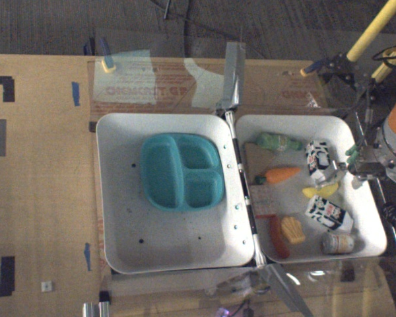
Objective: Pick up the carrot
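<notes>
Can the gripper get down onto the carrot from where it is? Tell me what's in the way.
Probably yes. The carrot lies bare from above, apart from the milk carton and banana between it and the gripper.

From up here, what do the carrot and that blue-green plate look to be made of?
The carrot looks like a moulded plastic toy: flat, even orange, smooth, green stub. The plate looks like matte plastic too: one uniform teal, soft rounded dividers. Neither is certain from this view.

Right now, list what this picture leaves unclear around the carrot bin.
- Gripper: at the right bin's edge in the camera view; finger state blurred and too small to read.
- Cartons: print too small to read.
- Red item: partly covered by the yellow piece.
- Carrot: fully visible.
</notes>
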Controlling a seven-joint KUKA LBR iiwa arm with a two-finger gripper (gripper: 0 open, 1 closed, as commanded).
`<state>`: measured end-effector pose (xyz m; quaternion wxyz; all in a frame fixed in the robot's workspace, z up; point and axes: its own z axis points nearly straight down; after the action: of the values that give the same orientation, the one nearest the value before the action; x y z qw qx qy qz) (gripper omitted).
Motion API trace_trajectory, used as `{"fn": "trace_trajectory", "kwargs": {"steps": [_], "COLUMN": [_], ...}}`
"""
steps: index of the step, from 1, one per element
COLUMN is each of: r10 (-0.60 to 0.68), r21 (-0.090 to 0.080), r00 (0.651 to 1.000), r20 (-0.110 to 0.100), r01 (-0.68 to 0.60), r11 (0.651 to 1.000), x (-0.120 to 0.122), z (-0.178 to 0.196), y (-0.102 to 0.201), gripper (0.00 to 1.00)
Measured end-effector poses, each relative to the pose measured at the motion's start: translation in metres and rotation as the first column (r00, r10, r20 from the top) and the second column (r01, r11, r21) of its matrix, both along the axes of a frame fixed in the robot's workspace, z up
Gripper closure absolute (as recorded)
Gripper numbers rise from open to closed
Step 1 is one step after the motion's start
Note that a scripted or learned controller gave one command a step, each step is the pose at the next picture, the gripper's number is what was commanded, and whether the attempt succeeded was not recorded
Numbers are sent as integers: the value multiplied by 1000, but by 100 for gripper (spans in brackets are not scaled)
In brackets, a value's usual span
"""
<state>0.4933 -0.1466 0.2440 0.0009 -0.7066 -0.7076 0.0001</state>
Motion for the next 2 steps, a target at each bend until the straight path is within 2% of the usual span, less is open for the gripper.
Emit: {"fn": "trace_trajectory", "kwargs": {"steps": [1,2], "r10": [146,-13], "r21": [0,-1], "r00": [989,1000], "r20": [1,3], "r01": [-146,13], "r11": [989,1000], "x": [51,80], "z": [-97,-149], "y": [34,32], "gripper": [0,0]}}
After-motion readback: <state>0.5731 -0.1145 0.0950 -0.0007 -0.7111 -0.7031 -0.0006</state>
